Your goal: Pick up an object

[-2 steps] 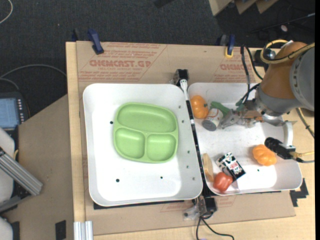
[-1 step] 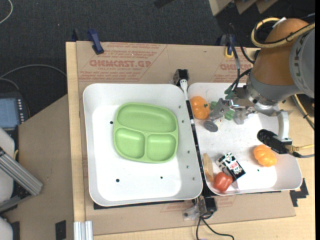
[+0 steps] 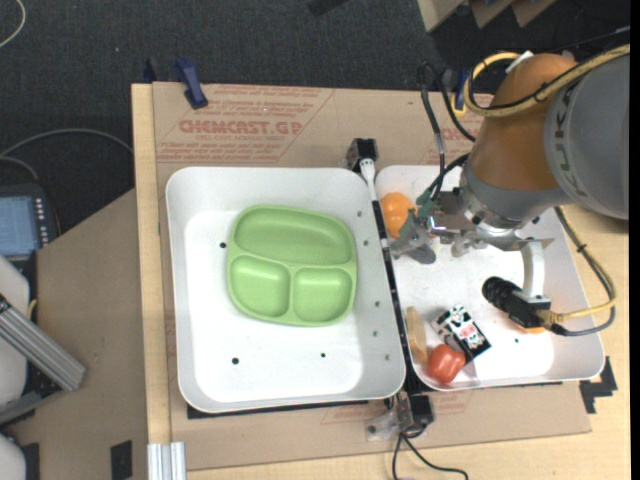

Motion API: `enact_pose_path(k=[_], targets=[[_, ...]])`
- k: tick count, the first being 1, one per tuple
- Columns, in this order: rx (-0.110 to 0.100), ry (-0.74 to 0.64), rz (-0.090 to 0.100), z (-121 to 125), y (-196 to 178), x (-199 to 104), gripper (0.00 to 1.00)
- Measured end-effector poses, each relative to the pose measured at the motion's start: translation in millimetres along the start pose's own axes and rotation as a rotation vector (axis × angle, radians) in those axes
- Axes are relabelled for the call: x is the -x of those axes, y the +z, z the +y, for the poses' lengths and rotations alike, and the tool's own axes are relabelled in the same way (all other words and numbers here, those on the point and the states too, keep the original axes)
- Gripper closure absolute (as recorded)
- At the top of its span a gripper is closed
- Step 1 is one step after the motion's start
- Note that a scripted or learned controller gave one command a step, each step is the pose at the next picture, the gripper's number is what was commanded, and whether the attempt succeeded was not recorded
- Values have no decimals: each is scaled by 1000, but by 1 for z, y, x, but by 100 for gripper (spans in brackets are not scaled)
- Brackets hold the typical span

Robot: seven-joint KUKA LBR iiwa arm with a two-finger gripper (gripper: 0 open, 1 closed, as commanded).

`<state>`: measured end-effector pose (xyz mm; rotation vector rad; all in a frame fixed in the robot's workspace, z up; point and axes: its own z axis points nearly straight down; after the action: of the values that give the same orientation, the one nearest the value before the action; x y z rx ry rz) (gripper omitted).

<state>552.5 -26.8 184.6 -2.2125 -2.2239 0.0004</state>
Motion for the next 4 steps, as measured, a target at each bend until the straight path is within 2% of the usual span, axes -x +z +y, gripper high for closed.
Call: enact_pose_path(k=[1, 2, 3, 4], targets=[[-4, 6, -1, -77, -2, -15, 0], [23, -7, 4, -72, -195, -111, 0], [-8, -1, -3, -75, -105, -175, 0], [3, 4, -3, -73, -120, -172, 100]])
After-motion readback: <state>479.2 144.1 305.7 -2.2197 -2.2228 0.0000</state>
